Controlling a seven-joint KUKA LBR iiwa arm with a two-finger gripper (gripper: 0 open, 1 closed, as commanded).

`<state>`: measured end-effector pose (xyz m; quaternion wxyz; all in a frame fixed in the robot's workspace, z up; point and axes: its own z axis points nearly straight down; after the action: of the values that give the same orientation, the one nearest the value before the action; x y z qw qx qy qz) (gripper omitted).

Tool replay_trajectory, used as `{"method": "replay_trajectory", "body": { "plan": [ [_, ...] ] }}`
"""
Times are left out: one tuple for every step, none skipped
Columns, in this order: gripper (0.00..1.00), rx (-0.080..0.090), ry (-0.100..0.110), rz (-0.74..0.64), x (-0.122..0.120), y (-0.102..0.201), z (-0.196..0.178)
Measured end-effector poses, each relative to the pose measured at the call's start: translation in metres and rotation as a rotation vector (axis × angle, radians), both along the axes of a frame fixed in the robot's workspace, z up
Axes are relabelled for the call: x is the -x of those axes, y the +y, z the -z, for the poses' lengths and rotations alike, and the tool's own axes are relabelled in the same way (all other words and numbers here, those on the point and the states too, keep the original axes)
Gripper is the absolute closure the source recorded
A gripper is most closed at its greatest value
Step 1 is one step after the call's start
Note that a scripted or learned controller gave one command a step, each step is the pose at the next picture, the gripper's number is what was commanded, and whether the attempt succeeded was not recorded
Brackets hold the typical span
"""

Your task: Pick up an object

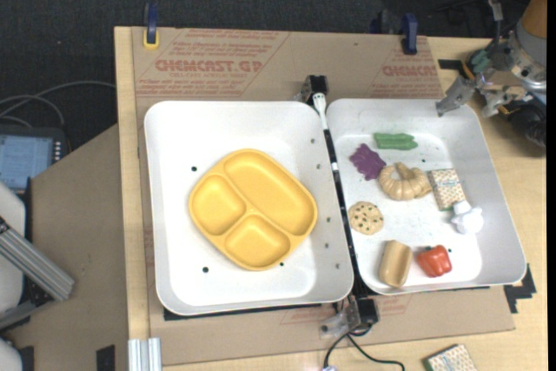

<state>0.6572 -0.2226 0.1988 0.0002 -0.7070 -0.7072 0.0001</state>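
Two white bins sit side by side on the table [261, 69], which is covered by brown printed sheet. The left bin [165, 187] carries a yellow divided plate [252, 208] with three compartments, lying flat near its middle. The right bin [495, 195] carries the loose objects: a green piece [395, 140] toward the far side, a purple piece [367, 161] just beside it, a tan pumpkin-shaped gourd [404, 182] in the middle, a speckled packet [446, 186] and a small white lump [467, 220] near the right wall, a chocolate-chip cookie [366, 218], a tan cylinder [395, 262] and a red pepper [434, 260] at the near side. The hand [456, 98] hangs above the far right corner of the right bin, apart from every object; whether its fingers are spread or closed, cannot tell.
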Motion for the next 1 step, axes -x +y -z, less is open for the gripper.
{"method": "replay_trajectory", "body": {
  "plan": [
    [0.00, -0.004, 0.005, -0.001, 0.0047, 0.0272, 0.1181]
  ]
}}
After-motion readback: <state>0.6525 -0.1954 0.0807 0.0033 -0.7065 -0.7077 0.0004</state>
